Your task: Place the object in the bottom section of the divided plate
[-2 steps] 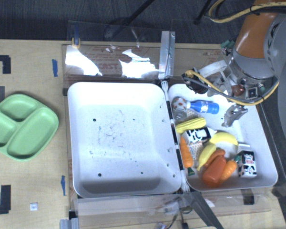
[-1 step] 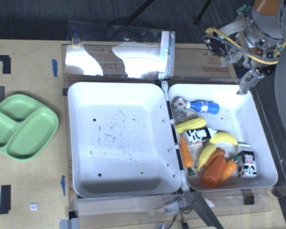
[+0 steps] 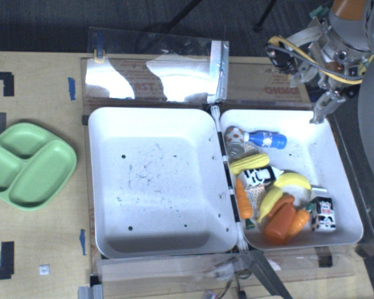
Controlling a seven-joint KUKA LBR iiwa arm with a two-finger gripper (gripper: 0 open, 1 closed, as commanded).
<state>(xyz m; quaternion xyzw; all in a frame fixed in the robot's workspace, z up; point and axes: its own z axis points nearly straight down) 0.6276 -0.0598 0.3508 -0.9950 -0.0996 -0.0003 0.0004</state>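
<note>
Arm (image 3: 355, 17) up at top right, gripper (image 3: 324, 108) hanging over far right corner of right bin (image 3: 343, 167). Nothing between fingers; spread or pressed together, cannot tell from here.

Green plate (image 3: 28, 165) on bench at far left, well apart from bins.

Left bin (image 3: 156, 179) bare white.

Right bin: bottle (image 3: 265, 139) near top, corn (image 3: 249, 162) below it, banana (image 3: 287, 189), carrot (image 3: 243, 198), red pepper (image 3: 280, 223), small cow-print carton (image 3: 324, 215), heaped touching.

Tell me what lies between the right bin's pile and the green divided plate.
The left white bin sits between the pile of objects in the right bin and the green divided plate, with raised rims meeting in the middle. Nothing else visible blocks the way.
</note>
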